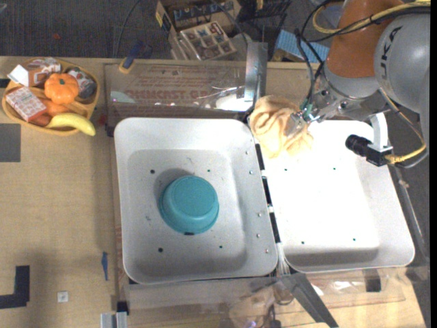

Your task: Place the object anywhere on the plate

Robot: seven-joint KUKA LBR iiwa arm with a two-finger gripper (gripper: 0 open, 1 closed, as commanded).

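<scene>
The object, a crumpled pale-yellow cloth (276, 130), hangs bunched at the far left corner of the right bin (355, 244), partly over the seam where the two bins meet. It appears lifted rather than lying flat: its upper right part is gathered at the gripper (302, 118), whose fingers seem to be pinched on the fabric, though the contact is small in the view and cannot be judged with certainty.

The plate (190, 204), a round teal dish sitting upside-down or shallow in the middle of the left bin (136, 149), lies to the left of the cloth and nearer the front edge, well apart from it. So the coming move would likely call for a carry leftward across the seam and toward the front, then a lowering over the dish.

The arm (382, 43) reaches in from the right over the far edge of the right bin, its orange band high and its wrist bent down toward the corner. A basket of toy food (48, 98) rests on the bench at the far left corner, clear of the path.
</scene>
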